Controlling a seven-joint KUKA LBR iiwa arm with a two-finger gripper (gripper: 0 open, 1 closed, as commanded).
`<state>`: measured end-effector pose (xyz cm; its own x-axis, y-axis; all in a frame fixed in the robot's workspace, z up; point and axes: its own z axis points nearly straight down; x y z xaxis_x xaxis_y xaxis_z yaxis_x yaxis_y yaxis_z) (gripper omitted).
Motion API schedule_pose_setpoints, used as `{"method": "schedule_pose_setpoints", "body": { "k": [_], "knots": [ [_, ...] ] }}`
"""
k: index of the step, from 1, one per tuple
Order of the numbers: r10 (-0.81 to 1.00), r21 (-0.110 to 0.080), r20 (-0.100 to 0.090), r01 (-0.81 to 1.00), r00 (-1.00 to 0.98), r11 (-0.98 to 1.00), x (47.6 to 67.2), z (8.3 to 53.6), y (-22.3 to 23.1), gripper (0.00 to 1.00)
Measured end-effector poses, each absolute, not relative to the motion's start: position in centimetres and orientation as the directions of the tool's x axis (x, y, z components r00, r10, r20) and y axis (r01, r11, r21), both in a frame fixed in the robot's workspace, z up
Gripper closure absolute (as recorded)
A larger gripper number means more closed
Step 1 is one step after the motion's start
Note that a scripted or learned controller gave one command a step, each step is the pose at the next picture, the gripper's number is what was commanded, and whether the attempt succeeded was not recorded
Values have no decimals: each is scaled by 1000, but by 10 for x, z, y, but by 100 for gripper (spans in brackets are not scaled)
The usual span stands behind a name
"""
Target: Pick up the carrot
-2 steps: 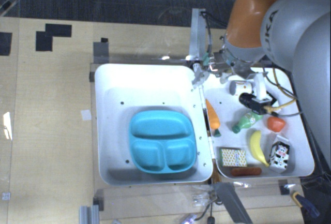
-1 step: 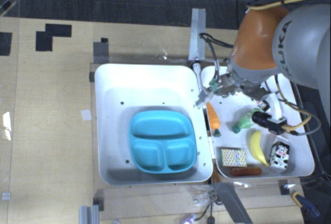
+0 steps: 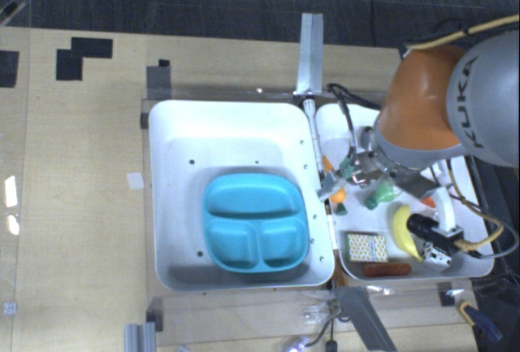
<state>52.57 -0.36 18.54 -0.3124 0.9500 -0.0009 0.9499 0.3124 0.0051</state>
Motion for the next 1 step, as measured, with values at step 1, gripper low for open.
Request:
{"method": "schedule_pose_setpoints", "body": {
  "k": [1],
  "knots": [
    [950,11,-2,950,-313,313,527,196,-3,100]
  ]
}}
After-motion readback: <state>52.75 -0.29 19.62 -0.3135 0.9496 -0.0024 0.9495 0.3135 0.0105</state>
